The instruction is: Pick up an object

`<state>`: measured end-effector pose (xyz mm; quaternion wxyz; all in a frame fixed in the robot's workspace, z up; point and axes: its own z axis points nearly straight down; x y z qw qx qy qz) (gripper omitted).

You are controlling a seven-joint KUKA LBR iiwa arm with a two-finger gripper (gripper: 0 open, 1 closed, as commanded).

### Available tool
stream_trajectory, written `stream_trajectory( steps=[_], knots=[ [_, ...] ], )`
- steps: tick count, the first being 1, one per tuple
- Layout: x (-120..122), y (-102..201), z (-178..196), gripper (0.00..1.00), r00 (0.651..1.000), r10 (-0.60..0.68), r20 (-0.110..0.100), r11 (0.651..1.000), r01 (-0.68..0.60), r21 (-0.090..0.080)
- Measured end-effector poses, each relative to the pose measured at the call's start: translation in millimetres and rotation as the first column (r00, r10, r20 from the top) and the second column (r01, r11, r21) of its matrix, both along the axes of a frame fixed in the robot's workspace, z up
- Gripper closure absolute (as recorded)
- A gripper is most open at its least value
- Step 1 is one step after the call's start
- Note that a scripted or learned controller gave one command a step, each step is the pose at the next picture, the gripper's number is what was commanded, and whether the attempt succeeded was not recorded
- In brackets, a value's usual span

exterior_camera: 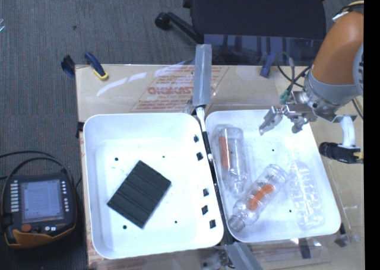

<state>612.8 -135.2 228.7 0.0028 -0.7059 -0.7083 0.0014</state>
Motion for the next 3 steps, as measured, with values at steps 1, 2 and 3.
stream_trajectory(
  steps=[1, 2, 3],
  knots=[
    [-11, 0, 70, 0.0, 1.0, -0.013, 0.002, 1.0, 0.013, -0.002],
    [-36, 40, -77, 0.0, 1.0, 0.021, 0.0, 1.0, -0.021, 0.0],
    [-127, 44, -144, 0.0, 0.988, 0.154, 0.0, 0.988, -0.154, 0.002]
  ],
)
